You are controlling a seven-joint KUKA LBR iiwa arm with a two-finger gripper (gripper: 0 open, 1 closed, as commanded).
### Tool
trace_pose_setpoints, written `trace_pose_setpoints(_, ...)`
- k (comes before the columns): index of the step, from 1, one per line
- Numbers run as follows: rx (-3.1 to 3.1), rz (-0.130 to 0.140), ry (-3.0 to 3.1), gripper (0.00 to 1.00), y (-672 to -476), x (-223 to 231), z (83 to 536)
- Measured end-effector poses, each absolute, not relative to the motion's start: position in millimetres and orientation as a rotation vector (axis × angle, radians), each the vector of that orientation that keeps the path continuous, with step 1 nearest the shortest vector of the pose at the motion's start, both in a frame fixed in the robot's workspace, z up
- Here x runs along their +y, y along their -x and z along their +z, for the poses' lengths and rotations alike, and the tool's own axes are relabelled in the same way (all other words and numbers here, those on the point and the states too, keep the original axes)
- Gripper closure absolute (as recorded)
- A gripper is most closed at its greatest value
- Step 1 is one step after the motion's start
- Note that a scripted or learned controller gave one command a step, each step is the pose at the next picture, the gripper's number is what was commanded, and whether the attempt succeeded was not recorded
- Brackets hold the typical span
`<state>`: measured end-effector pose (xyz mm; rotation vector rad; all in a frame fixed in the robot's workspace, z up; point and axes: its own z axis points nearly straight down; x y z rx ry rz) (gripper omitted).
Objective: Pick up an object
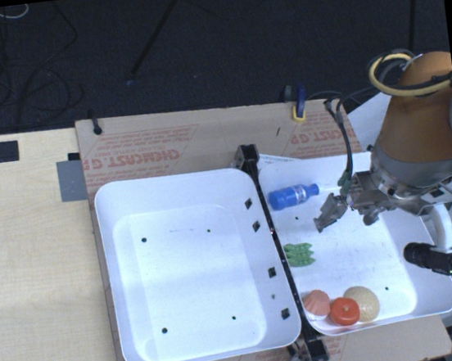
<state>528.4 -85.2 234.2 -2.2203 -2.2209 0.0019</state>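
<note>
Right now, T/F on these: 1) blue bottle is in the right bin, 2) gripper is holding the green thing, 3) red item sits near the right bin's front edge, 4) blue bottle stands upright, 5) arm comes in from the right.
1) True. The blue bottle lies in the right bin, near its back left corner.
2) False. The green object lies on the bin floor, apart from the gripper, which hangs above and to its right.
3) True. The red item sits at the front edge, between a pinkish piece and a tan one.
4) False. It lies on its side.
5) True.
</note>
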Motion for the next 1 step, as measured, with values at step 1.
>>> trace_pose_setpoints(1, -2.212, 0.006, 2.233, 0.00, -508.2, -180.4, 250.6)
